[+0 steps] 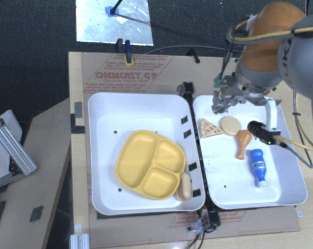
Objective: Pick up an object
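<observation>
The right bin holds a pizza slice, a round tan biscuit, a chicken drumstick and a small blue bottle. My gripper hangs over the far left part of that bin, just beyond the pizza slice and the biscuit, with nothing visibly held. In the left bin a yellow divided plate lies with a pale bread roll at its near right corner.
A black divider runs between the two bins. The grey and orange arm reaches in over the right bin's far edge. A shiny metal sheet lies beyond the bench at the back.
</observation>
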Controlling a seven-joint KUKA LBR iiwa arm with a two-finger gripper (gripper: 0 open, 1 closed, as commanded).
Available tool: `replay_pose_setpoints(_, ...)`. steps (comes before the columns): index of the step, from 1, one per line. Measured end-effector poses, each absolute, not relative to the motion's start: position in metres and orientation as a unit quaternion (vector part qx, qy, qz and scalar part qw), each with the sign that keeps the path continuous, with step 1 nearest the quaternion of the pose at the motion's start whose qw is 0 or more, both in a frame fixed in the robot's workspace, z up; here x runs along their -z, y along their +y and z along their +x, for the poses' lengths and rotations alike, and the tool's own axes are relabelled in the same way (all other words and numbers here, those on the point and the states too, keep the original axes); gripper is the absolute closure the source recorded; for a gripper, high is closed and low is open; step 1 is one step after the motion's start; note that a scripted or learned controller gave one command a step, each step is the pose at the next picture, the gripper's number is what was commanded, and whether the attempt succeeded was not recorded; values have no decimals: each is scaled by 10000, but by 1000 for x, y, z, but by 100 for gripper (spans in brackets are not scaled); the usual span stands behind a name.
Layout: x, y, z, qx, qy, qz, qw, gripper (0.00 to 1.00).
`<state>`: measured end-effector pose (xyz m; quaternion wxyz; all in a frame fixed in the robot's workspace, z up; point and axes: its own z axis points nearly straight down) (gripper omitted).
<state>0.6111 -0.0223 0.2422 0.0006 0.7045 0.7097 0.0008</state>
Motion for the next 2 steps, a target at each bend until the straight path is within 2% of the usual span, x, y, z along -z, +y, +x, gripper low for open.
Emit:
replay_pose_setpoints(1, -229, 28, 615, -8, 7101, 7041, -1, 100)
replay_pose_setpoints(2, -233, 73, 628, -19, 7102, 7040, 5, 100)
